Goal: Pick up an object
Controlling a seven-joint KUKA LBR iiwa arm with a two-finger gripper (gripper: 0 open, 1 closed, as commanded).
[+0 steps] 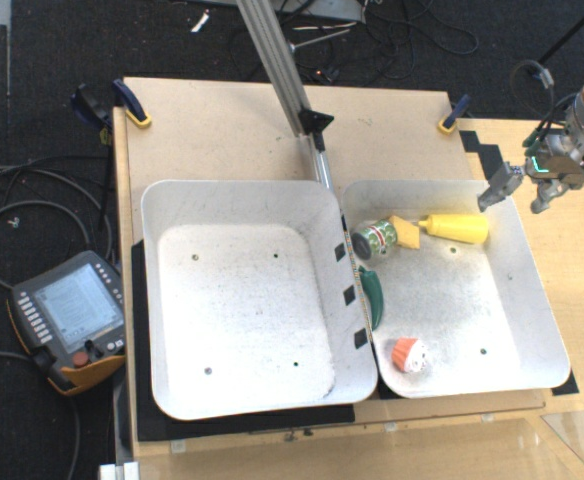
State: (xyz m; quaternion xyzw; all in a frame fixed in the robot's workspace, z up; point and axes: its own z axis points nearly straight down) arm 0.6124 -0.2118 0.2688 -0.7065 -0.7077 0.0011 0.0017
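Observation:
The right bin [517, 298] holds a yellow squeeze bottle [452, 229] lying on its side near the far wall, a small green-labelled can [375, 239] just left of it, a dark green curved object [372, 296] along the left wall, and an orange-and-white piece [409, 355] near the front. My gripper [520, 189] hangs at the right, above the bin's far right rim, apart from every object. Its two grey fingers are spread, and nothing is between them.
The left bin [242, 298] lies beside the right one. A slanted metal pole [277, 53] crosses the back of the bench. Clamps [132, 103] sit at the bench's far corners. A teach pendant [67, 313] lies on the floor at the left.

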